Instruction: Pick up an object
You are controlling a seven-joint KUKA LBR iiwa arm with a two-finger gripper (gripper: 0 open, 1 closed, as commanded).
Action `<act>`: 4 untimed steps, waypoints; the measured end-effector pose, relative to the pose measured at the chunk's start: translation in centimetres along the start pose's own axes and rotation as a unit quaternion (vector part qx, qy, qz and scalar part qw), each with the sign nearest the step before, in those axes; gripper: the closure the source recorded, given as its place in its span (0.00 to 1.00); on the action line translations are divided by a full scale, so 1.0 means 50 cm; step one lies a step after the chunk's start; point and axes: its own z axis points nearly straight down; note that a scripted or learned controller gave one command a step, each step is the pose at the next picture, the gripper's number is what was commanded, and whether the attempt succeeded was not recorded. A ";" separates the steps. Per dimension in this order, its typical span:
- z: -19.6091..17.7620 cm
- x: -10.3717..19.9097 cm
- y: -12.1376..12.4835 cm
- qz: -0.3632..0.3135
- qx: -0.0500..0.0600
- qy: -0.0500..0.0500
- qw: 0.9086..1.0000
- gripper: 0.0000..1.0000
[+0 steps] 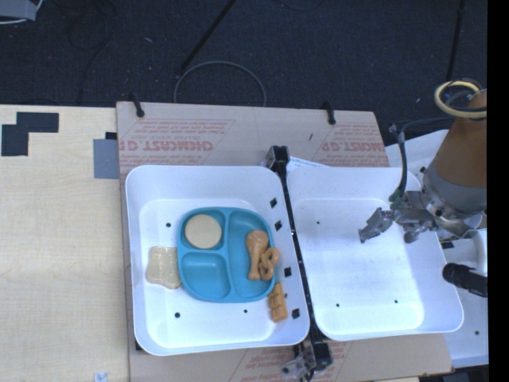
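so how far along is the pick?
Nothing looks picked. The gripper is over the right bin, with nothing visible at it. The pretzel and round cracker sit on the blue tray in the left bin. The whole reach and grasp remains.

Arm [465,153] cut off at right edge; pincer [375,228] fingers blurry.

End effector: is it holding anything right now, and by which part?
Nothing is held. The end effector hangs over the right bin with no object between its fingers; the food pieces lie in the left bin, on and beside the blue tray.
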 end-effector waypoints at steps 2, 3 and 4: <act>0.115 0.002 0.010 -0.001 -0.004 0.000 1.000 0.00; 0.234 -0.014 0.013 -0.001 -0.004 0.000 1.000 0.00; 0.254 -0.013 0.012 0.000 -0.006 -0.001 1.000 0.00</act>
